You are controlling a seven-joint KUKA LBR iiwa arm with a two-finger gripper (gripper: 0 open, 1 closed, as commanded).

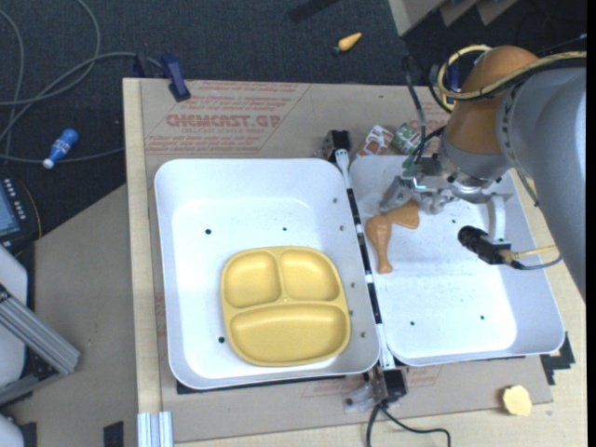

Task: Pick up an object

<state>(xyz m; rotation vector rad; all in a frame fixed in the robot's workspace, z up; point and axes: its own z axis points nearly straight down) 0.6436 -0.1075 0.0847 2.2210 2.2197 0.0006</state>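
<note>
Hand: I see my hand (pixel 421 182) low over the far left part of the right bin, metal parts bunched under the grey wrist; I cannot tell how its grip stands.
Arm: the arm (pixel 535 110) reaches in from three o'clock, grey and smooth, with an orange band above the wrist and yellow cable looped over it.
Task object: an orange-tan, soft-looking piece shaped like a chicken drumstick (pixel 386 231) lies in the right bin at the hand's seven o'clock, its broad end just under the hand, its narrow end pointing down along the bin's left wall. I cannot tell whether the hand touches it.
Right bin: the right bin (pixel 466 324) is shallow white plastic with rounded corners and small dark dots on its floor.
Left bin: the left bin (pixel 186 212) is the same make, touching the right bin along a dark seam.
Tray: a yellow three-compartment plate (pixel 284 305), glossy with rounded corners, sits in the left bin toward six o'clock.
Counter: the counter (pixel 233 119) is covered in brown board printed in red; I read "CHEMCAST GP".
Strays: a small yellow lump (pixel 516 399) lies on the counter at five o'clock.
</note>
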